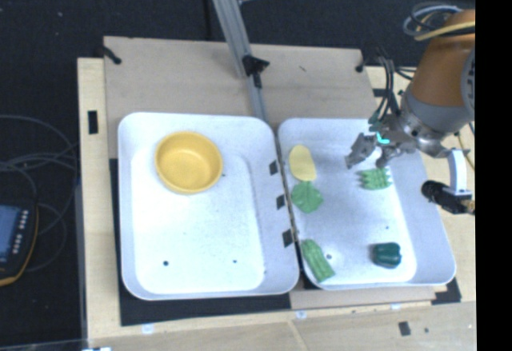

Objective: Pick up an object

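Note:
In the right bin (pixel 416 217) lie a pale yellow piece (pixel 301 162), a round green leaf-like piece (pixel 307 198), a ridged green piece (pixel 318 260) near the front, a dark green block (pixel 386 254) and a small light green ribbed piece (pixel 374 178). My gripper (pixel 372 154) hangs over the bin's far right part, just above and behind the ribbed piece, its fingers spread open with nothing between them. A yellow bowl (pixel 189 162) sits in the left bin (pixel 200 261).
A grey metal pole (pixel 228 9) slants down from the top to the divider between the bins. Cables run along the arm at the right. A handheld pendant (pixel 14 239) lies off the bench at the left edge.

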Robot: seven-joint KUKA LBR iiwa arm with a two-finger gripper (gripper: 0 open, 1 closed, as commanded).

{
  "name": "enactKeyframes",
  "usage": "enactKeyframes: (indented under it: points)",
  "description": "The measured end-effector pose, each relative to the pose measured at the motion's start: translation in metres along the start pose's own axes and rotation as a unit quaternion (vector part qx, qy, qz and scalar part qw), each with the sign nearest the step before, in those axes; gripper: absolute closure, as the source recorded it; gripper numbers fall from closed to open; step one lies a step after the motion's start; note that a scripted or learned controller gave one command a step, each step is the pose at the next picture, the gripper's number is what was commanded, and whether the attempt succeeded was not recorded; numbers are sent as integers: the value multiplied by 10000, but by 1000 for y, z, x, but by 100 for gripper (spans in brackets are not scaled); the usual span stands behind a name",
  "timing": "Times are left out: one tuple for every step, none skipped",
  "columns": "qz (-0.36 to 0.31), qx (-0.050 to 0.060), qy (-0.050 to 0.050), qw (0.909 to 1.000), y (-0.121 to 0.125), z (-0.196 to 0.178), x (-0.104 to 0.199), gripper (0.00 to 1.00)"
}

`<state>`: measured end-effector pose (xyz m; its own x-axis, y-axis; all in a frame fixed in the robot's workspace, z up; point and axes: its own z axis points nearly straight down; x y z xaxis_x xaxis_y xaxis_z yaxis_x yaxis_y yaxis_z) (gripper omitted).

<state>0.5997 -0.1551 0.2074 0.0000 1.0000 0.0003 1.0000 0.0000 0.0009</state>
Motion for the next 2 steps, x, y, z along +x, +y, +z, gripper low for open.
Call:
enactKeyframes:
  points:
    - [0,0,0,10000,0,0,0,0]
    - [3,20,-3,10000,2,42,-2,0]
